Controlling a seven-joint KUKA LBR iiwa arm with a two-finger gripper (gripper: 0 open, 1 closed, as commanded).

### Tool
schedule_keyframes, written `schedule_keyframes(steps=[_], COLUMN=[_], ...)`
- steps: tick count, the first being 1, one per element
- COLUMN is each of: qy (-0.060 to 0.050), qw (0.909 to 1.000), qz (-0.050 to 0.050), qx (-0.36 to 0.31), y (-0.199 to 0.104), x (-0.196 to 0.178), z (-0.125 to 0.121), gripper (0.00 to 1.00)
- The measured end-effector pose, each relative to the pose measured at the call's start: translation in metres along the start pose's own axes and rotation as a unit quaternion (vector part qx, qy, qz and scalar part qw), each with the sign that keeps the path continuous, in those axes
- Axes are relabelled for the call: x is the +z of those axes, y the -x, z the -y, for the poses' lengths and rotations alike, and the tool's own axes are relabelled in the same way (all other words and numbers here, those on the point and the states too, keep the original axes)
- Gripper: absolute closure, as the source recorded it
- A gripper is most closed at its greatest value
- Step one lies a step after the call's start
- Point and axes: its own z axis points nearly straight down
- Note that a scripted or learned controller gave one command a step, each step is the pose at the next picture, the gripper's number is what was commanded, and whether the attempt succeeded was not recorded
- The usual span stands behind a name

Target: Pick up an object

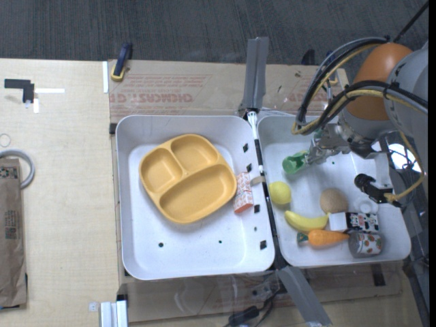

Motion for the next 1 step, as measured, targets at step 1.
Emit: schedule_keyframes(steps=[1], qy=[-0.005], qw=[0.9636], qz=[0.001], qx=[0.267], y=[0.0456], x=[-0.0290], z=[-0.0105], gripper=[1.00])
